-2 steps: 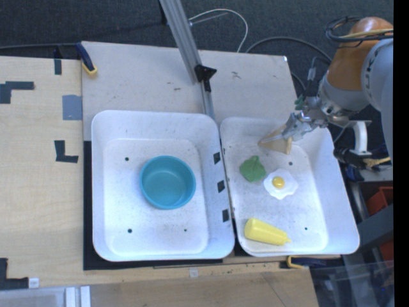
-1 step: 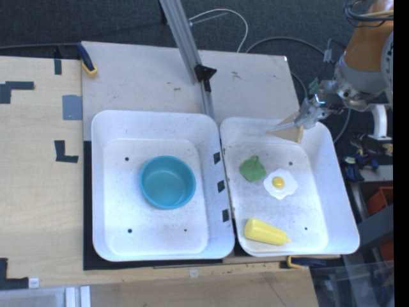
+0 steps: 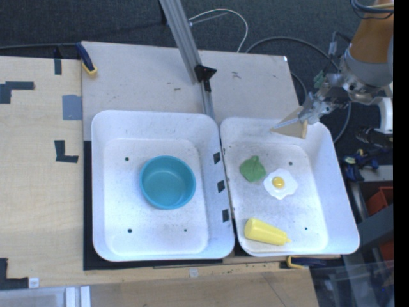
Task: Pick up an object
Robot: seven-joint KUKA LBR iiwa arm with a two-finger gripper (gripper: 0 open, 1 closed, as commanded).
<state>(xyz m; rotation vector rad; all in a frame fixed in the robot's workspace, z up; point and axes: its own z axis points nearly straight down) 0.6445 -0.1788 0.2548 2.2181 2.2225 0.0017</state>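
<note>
Left of the divider (image 3: 217,171) where the two white bins meet, the left bin (image 3: 105,171) holds a blue bowl (image 3: 167,181), sitting upright near its middle and well apart from the arm. Just right of the divider, in the right bin (image 3: 332,190), a green leafy toy (image 3: 253,169) lies nearest the divider, a toy fried egg (image 3: 280,184) lies just beside it on the far side, and a yellow corn-like piece (image 3: 264,232) rests toward the bin's near edge. Farther right of the divider, at the right bin's back corner, the gripper (image 3: 305,115) hangs over the rim with a tan wedge-shaped piece (image 3: 291,128) at its tip. The wedge seems to be touching the fingertips, but whether it is truly pinched between them cannot be told, nor how wide the fingers stand. By my judgement, the pick is unconfirmed: either the wedge is in hand and only needs lifting clear, or nothing is grasped and the whole pick remains, with the three toys resting untouched.
</note>
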